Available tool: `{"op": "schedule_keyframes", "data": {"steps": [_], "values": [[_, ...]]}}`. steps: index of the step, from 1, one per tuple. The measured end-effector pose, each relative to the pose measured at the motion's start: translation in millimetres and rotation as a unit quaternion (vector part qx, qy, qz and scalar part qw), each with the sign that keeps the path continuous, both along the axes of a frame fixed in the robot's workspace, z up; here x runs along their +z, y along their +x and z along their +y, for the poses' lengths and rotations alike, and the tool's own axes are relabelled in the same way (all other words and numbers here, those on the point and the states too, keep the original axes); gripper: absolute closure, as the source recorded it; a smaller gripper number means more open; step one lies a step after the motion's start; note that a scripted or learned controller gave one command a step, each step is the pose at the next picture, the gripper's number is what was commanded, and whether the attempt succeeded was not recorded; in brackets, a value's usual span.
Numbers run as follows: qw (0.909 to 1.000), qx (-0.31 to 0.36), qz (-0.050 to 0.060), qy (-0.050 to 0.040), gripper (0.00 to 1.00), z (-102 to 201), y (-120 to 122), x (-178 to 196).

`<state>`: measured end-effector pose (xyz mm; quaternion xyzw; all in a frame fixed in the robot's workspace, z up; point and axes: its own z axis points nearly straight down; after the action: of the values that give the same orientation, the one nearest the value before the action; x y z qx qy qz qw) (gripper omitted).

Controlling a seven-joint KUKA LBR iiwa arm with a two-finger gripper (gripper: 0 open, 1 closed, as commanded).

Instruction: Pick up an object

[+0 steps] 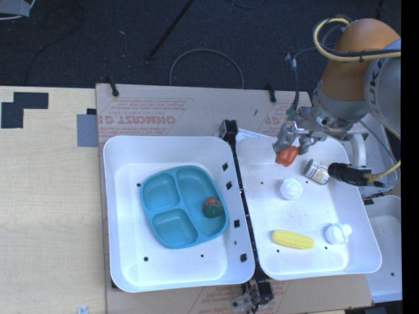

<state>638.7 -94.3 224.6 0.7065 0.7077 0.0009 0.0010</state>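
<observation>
Nearby, a small can flanks the hand.

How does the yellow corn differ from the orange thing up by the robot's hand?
The corn is yellow and long; the orange thing is red-orange and stubby. The corn lies flat near the front of the right bin, far from the hand; the orange thing sits at the hand's fingertips near the bin's back, and I cannot tell if it is gripped. Both are within the right bin.
</observation>
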Motion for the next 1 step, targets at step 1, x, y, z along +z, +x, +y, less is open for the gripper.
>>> {"op": "schedule_keyframes", "data": {"steps": [1], "values": [[1.0000, 0.000, 0.000, -0.0001, 1.00, -2.0, 0.4, 33.8]]}}
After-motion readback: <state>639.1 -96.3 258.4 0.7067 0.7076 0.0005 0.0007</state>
